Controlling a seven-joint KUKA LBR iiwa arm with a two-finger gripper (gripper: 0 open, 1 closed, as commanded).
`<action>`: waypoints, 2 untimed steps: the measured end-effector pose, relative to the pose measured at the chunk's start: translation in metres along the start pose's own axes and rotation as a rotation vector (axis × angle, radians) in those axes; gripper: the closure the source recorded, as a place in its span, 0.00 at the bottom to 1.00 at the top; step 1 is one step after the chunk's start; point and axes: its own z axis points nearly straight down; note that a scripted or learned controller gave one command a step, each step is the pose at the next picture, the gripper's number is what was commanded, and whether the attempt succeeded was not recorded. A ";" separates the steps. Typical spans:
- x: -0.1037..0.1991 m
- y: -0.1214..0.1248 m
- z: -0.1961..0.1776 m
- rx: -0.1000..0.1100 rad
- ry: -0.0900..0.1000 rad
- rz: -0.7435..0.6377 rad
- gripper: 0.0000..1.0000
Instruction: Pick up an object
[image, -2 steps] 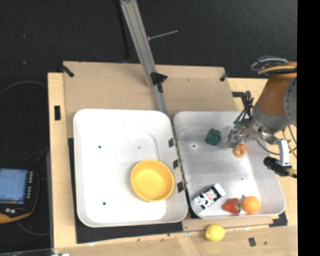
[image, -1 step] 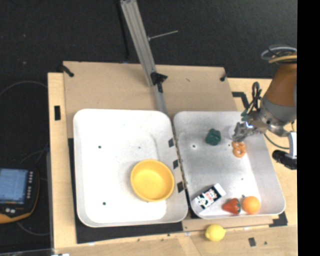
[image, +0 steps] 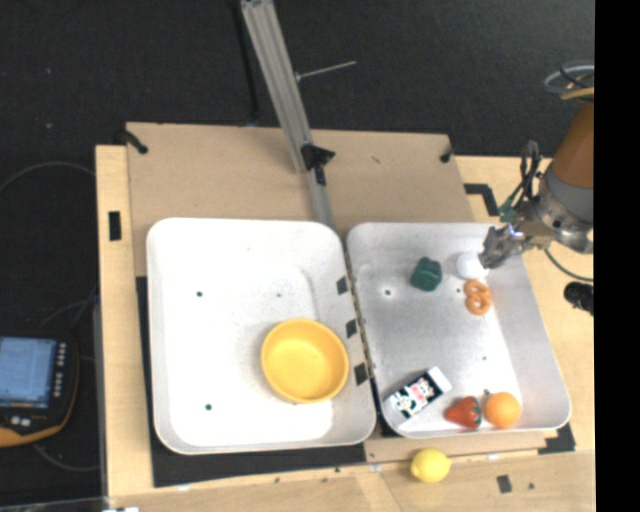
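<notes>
Tan bench (image: 400, 165) with two white bins (image: 180, 300) (image: 530, 330) and perhaps a lemon (image: 430, 465).

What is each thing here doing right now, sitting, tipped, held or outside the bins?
Yellow bowl: upright, left bin.
Green block: loose, right bin.
White ball: beside gripper, not lifted.
Orange ring: lying flat.
Black-and-white box: lying flat.
Red pepper: touching orange.
Lemon: outside bins.

I see the round yellow plastic bowl (image: 305, 360) in the left shallow white bin (image: 200, 260); the small yellow lemon (image: 430, 465) lies on the bench before the right shallow white bin (image: 400, 250).
</notes>
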 end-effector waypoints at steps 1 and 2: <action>0.043 0.014 -0.001 0.004 0.001 -0.002 1.00; 0.091 0.016 -0.012 0.005 0.004 -0.003 1.00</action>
